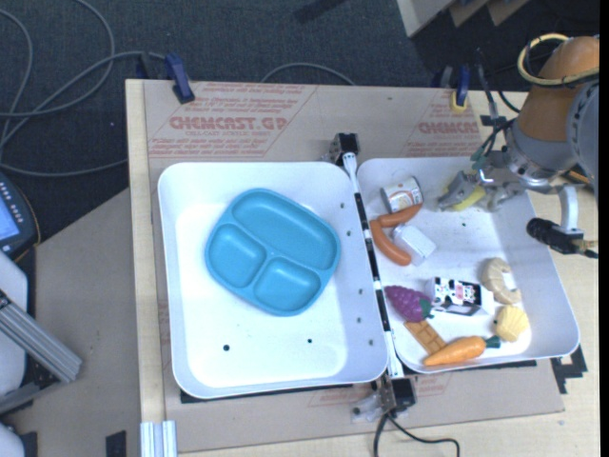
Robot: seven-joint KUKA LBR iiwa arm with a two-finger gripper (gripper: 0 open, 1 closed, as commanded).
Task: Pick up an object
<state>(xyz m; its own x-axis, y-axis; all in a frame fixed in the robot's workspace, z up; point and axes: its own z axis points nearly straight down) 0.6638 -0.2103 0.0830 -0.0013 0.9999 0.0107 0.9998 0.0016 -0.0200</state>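
Camera view: end effector (463,190), opening unclear, hovers just right of small can (402,196).

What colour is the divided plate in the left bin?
Light blue; the divided plate shows in the camera view.

I watch through one fixed camera set high above the tabletop (238,127), tilted down at a slant and far enough back to take in both white bins (190,350). The tool (468,190) enters at the frame's right, over the nearer bin; dark floor and cables lie beyond it.
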